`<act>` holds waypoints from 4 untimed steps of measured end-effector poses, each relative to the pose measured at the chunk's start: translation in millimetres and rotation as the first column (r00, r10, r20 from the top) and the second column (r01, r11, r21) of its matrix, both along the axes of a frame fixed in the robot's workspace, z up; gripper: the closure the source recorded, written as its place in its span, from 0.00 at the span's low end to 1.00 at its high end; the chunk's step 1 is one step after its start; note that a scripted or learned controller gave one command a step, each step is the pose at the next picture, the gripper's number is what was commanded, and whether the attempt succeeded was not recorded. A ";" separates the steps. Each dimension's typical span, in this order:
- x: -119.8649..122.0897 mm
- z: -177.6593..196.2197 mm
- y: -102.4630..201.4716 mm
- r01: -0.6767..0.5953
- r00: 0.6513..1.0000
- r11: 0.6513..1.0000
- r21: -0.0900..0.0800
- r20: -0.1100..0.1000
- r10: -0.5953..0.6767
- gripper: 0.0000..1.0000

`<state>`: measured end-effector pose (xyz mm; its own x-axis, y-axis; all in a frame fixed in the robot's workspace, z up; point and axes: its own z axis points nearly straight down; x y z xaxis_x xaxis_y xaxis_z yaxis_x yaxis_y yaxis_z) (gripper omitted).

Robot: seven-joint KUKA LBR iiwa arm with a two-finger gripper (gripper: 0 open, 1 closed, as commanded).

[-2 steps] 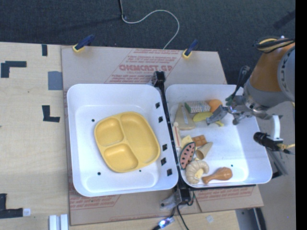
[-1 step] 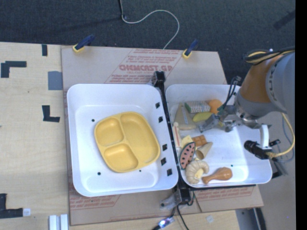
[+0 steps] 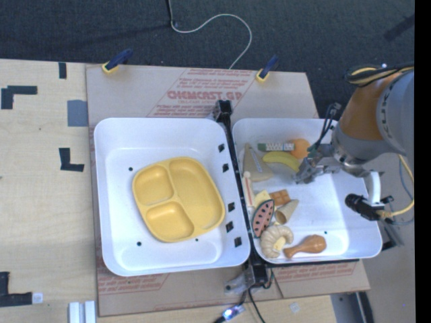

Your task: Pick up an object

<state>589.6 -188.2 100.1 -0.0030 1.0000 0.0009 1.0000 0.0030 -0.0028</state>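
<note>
My gripper [image 3: 306,171] hangs over the right bin [image 3: 337,241], just right of a yellow banana [image 3: 279,159] and below an orange piece [image 3: 299,145]. Nothing shows between its tips. Toy food lies along the bin's left side: a watermelon slice [image 3: 262,215], a beige croissant [image 3: 276,237], a brown drumstick [image 3: 306,245], an ice-cream cone [image 3: 286,211] and a small orange-brown piece [image 3: 279,196].
The left bin [image 3: 114,200] holds a yellow divided plate [image 3: 178,198]. A black divider clamp [image 3: 223,110] sits between the bins. Cardboard lies under both bins, and a white cable [image 3: 215,20] runs behind. The arm's orange band [image 3: 363,106] is at the right.
</note>
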 end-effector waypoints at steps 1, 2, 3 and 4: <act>-0.7 61.8 6.0 0.001 1.000 1.000 -0.001 0.007 -0.001 1.00; 8.9 119.6 1.8 0.001 1.000 1.000 -0.002 0.008 -0.001 1.00; 9.2 124.3 2.7 0.001 1.000 1.000 0.000 0.002 -0.001 1.00; -20.9 123.0 53.5 -0.001 1.000 1.000 0.000 -0.001 0.001 1.00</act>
